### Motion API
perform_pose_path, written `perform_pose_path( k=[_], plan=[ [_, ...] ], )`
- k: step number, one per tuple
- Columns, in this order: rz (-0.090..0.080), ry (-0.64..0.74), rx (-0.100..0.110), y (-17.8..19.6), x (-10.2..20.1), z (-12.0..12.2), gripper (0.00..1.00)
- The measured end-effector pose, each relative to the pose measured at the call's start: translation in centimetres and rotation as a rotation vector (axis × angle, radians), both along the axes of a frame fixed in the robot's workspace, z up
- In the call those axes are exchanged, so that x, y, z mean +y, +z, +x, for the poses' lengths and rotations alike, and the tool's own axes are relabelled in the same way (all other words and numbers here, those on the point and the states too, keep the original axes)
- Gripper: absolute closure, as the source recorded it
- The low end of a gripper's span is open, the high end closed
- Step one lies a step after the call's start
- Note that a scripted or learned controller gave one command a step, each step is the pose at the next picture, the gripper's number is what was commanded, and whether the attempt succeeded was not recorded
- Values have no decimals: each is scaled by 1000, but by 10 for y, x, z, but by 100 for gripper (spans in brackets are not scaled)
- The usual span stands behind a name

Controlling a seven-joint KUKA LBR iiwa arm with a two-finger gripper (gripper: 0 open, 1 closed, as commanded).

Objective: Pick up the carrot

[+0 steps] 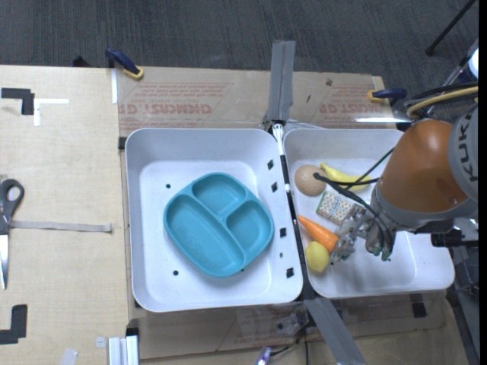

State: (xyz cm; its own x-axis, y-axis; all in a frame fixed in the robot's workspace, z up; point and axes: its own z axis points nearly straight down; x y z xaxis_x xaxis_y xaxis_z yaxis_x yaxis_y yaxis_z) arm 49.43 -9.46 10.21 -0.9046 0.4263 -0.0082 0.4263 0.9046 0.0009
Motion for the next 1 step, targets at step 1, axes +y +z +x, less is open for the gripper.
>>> perform_pose_path(
  k=[1],
  plan=[
    [3, -154, 5, 95, 78, 0, 100]
  ],
)
